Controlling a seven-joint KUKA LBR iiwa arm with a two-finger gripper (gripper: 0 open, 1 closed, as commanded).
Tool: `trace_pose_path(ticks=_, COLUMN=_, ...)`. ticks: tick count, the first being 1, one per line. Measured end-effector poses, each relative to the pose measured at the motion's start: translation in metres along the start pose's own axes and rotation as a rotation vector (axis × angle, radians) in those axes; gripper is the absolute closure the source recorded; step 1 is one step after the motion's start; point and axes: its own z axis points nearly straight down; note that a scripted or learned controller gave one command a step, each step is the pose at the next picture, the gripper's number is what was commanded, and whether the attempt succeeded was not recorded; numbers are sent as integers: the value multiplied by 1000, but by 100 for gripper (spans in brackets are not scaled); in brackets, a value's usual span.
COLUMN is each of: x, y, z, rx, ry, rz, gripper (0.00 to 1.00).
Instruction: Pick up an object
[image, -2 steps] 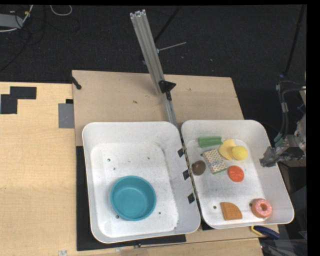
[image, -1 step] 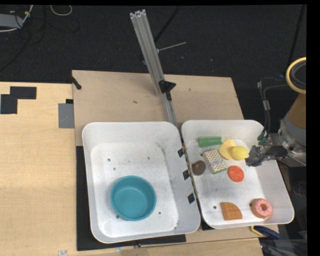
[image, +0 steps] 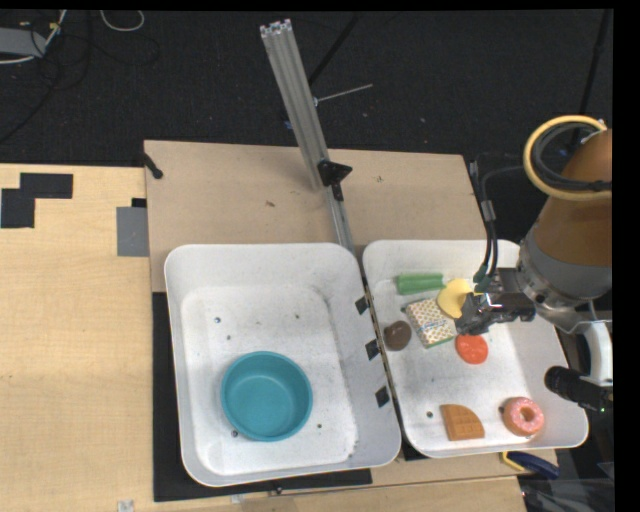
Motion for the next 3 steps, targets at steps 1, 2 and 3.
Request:
trace_pose_path(ticks=1, x=50, y=-7, z=16, rx=2, ry=0, rz=1, gripper=100)
trace_pose_path(ticks=2, x=100, y=5, z=25, rx=1, ry=0, rz=0, gripper=100)
trace_pose_path(ticks=3, x=153, y=10, z=22, rx=1, ry=0, rz=1, gripper=100)
